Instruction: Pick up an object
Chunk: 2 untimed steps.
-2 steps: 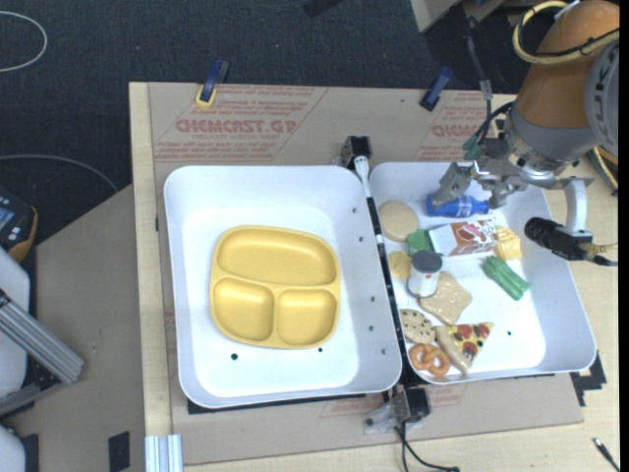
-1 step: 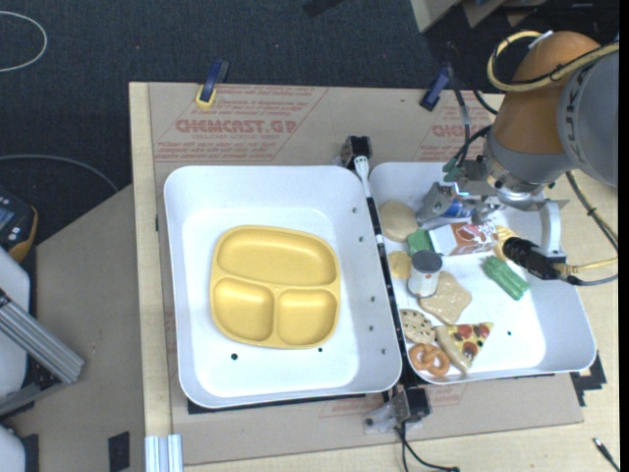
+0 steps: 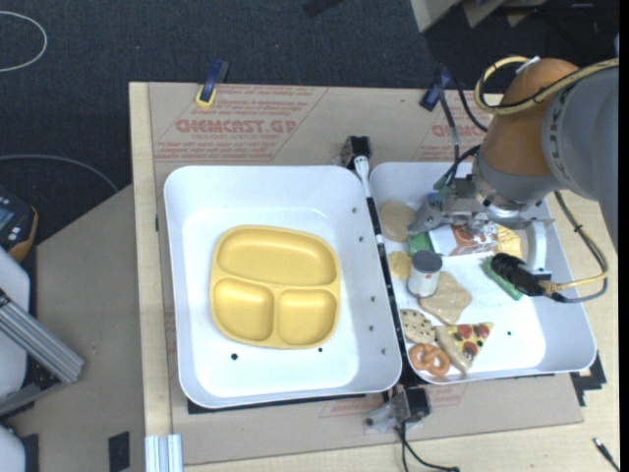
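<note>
My gripper (image 3: pixel 439 210) hangs low over the back left part of the right bin (image 3: pixel 550 347), under the grey wrist and orange band. Just beneath it are a green object (image 3: pixel 421 243) and a red and white packet (image 3: pixel 472 236). I cannot make out whether the gripper touches either of them. A small jar with a grey lid (image 3: pixel 425 273) stands just in front of it. Nearby lie a tan bread slice (image 3: pixel 447 299), a round beige piece (image 3: pixel 396 219), a cookie (image 3: pixel 416 324), a pretzel (image 3: pixel 429 360) and a pizza slice (image 3: pixel 468 340).
The left bin (image 3: pixel 187 264) holds a yellow divided plate (image 3: pixel 276 285). A raised divider between the two bins runs close to my gripper's left. The right bin's front right floor is bare white.
</note>
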Each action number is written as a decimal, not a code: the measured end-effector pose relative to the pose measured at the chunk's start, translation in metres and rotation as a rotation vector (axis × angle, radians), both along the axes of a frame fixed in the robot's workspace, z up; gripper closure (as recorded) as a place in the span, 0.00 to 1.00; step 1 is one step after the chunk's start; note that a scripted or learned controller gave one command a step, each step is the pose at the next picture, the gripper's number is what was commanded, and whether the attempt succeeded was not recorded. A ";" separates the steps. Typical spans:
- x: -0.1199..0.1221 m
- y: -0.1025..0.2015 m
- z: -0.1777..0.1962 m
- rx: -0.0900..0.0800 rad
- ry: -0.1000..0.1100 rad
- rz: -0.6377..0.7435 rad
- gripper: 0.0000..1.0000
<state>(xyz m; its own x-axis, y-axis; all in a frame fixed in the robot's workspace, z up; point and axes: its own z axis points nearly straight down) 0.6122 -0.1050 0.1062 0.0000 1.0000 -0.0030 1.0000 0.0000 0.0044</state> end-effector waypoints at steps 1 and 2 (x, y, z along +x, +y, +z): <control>0.006 -0.004 -0.008 -0.005 -0.010 -0.002 0.00; 0.011 -0.006 0.007 -0.013 -0.032 -0.001 1.00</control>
